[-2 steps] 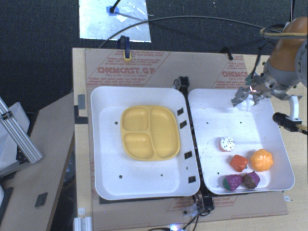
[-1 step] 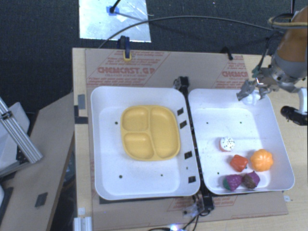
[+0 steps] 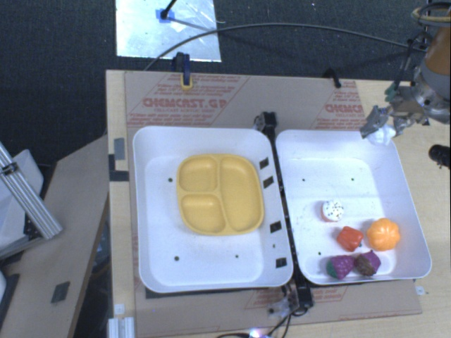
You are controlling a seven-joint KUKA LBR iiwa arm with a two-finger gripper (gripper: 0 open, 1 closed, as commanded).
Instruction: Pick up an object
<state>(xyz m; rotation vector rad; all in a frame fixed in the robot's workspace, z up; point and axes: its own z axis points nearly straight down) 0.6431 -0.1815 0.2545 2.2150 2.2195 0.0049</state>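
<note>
Objects for picking lie in the right white bin (image 3: 394,167), all well apart from the claw (image 3: 390,122), which hangs over that bin's far right corner at the end of the grey arm (image 3: 433,76) that enters from the right. Whether the claw is wide or narrow I cannot tell; nothing shows between its tips.

Nearest to the claw, below and a little left of it, sits a small white round piece with coloured speckles (image 3: 332,210). Further down from the claw lies a red-orange chunk (image 3: 349,239), and just beside that, on its right, a round orange toy fruit (image 3: 383,234). At the bin's near edge, furthest from the claw, a magenta piece (image 3: 341,266) and a dark maroon piece (image 3: 367,263) lie touching each other.

Left of the claw, past the black clips along the seam, stands the left white bin (image 3: 151,189). A yellow plastic plate with three compartments (image 3: 220,193) rests in its middle. Both bins sit on a brown printed board (image 3: 211,97) on the pale wooden desk (image 3: 77,189). Far to the claw's upper left, a shiny square sheet (image 3: 141,20) lies on dark carpet, and a thin dark cable (image 3: 282,25) arcs from there towards the arm.
</note>
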